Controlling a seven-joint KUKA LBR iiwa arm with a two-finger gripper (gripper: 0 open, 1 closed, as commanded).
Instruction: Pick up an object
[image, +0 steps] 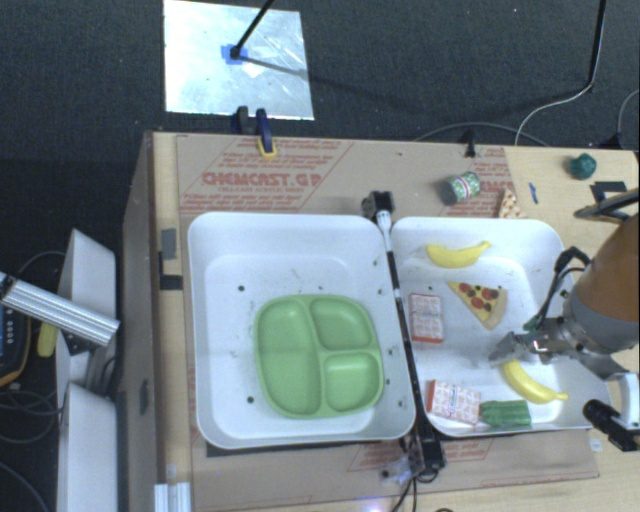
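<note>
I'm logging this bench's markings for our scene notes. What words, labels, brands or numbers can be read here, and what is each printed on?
"CHEMCAST GP": red print on the brown protective sheet behind the bins; the smaller red line under it is too blurred to read.
Small box in the right bin: red and white print, too small to read.
Small box at that bin's front: print too small to read.
Can lying behind the bins: label too blurred to read.

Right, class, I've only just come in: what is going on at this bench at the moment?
A robot arm reaches in from the right over the right bin. Its gripper sits low beside a banana, with nothing visibly held. That bin also holds a second banana, a pizza slice, two small cartons and a green block. The left bin holds a green divided plate.
</note>
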